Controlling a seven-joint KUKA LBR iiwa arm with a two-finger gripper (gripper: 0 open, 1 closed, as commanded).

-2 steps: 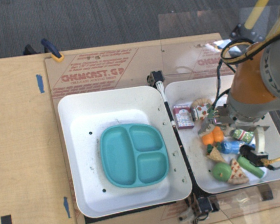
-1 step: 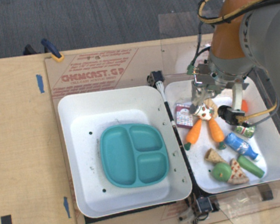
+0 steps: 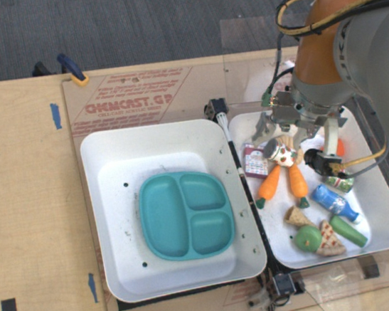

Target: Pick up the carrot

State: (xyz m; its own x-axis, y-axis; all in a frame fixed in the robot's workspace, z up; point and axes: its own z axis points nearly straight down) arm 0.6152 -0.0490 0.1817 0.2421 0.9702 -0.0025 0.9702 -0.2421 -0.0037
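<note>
Two orange carrots lie in the right bin. One carrot slants down to the left, and the other carrot lies just right of it, pointing toward the front. My gripper hangs low over their upper ends, near the bin's back left. From this angle the wrist hides its tips, and no carrot looks lifted off the bin floor.
A purple packet lies left of the gripper. A blue can, a cheese wedge, a green apple, a pizza slice and a green vegetable crowd the bin's front. The left bin holds a teal divided plate.
</note>
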